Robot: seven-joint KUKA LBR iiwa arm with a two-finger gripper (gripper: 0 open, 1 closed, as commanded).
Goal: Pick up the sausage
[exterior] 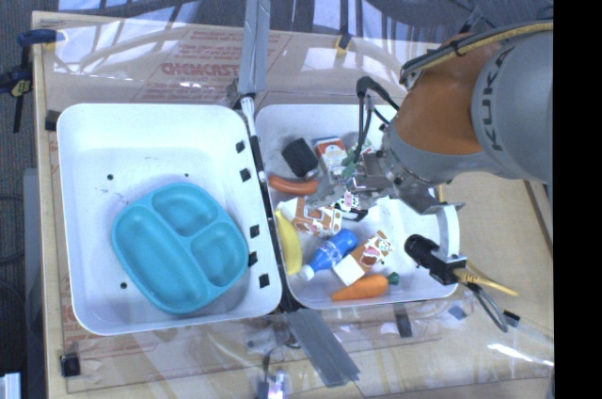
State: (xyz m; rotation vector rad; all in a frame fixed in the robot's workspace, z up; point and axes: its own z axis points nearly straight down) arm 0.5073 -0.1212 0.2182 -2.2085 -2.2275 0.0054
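One sausage (293,184), orange-brown, slender, lies flat in right bin (451,286); jaws (346,190) state unclear.

The grey arm (513,105) bears the letters "KUK" in part. Faint red print on the table (188,68) is unreadable.
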